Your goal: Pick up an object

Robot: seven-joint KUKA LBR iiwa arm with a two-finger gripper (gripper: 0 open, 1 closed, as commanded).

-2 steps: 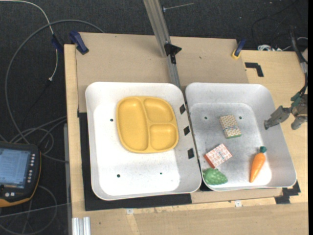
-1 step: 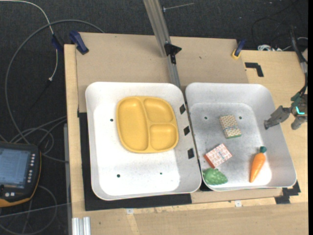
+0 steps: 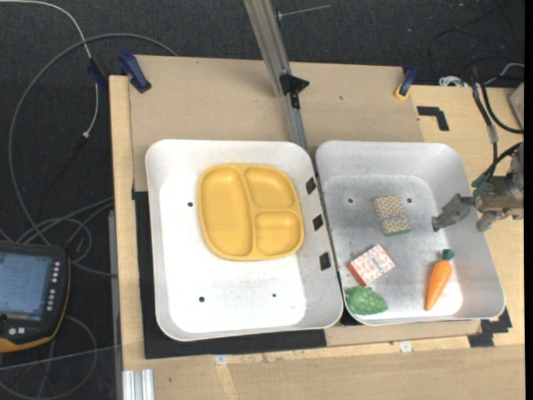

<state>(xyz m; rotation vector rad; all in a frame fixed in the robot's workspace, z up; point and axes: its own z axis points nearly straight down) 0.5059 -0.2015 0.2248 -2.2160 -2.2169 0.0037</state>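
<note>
Several small objects lie in the right bin (image 3: 433, 161). A tan block with a greenish underside (image 3: 391, 214) sits near its middle. Below it lies a red and white box (image 3: 372, 265), and a green leafy toy (image 3: 366, 301) rests at the front edge. An orange carrot (image 3: 439, 280) lies at the front right. My gripper (image 3: 450, 213) reaches in over the bin's right side, to the right of the tan block and above the carrot. Nothing shows in its grasp.
The left bin (image 3: 171, 248) holds a yellow divided plate (image 3: 250, 211). A metal post (image 3: 279, 48) slants down to the gap between the bins. Blue clamps (image 3: 133, 72) grip the bench's far edge. A tablet (image 3: 29, 294) lies off the bench at the left.
</note>
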